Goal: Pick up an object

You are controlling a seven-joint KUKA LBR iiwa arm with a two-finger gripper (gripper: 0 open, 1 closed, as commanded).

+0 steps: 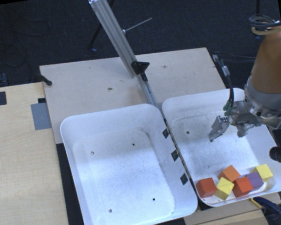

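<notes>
Nearest to me, below the end effector and toward the front wall of the right-hand shallow white plastic bin (182,108), I see a cluster of small coloured cubes. The cluster lies well apart from the two-finger gripper (219,129) and lower in the view. From left to right I read: a red-orange cube (206,187), a yellow cube (224,188) touching it, an orange cube (228,174) just behind those two, a second red-orange cube (242,186), a purple cube (255,180) and a second yellow cube (264,171) at the right end. The cubes sit packed together, most touching a neighbour.

Above the cluster, the gripper hangs over bare bin floor, pointing left and downward. Nothing sits between its fingers; I cannot tell how far apart they stand. The grey arm with its orange band (273,60) enters from the right of the gripper.

To the gripper's left lies the left-hand shallow white plastic bin (74,147). Beyond both bins, a slanted aluminium rail (117,38) rises from the pale wooden board (93,85).
</notes>
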